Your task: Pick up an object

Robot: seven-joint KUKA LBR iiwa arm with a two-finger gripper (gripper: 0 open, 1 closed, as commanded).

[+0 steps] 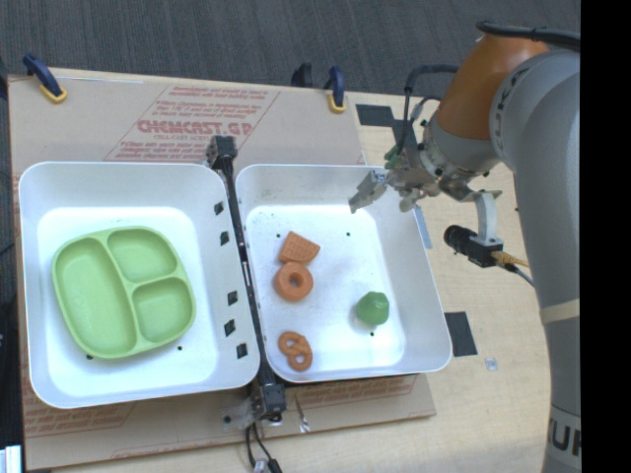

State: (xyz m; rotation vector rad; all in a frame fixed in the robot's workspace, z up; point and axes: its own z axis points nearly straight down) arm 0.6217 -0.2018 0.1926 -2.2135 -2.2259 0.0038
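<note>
The grey arm's two-finger gripper (386,191) is hanging over the far right corner of the right-hand shallow white bin (419,294), its fingers spread and pinching nothing. The likeliest trouble, I judge, is a descent this close to the bin's wall: a finger could be catching the rim, or closing on bare floor, since every object is sitting well away from that corner.

The left-hand shallow white bin (30,294) is holding a light green three-compartment plastic plate (123,289). The right bin is holding four small things: an orange wedge-shaped block (298,248), an orange ring like a doughnut (294,283) just beside it, a round green ball (373,309) nearer the arm, and a small brown pretzel-shaped piece (295,350) at the near edge.
</note>
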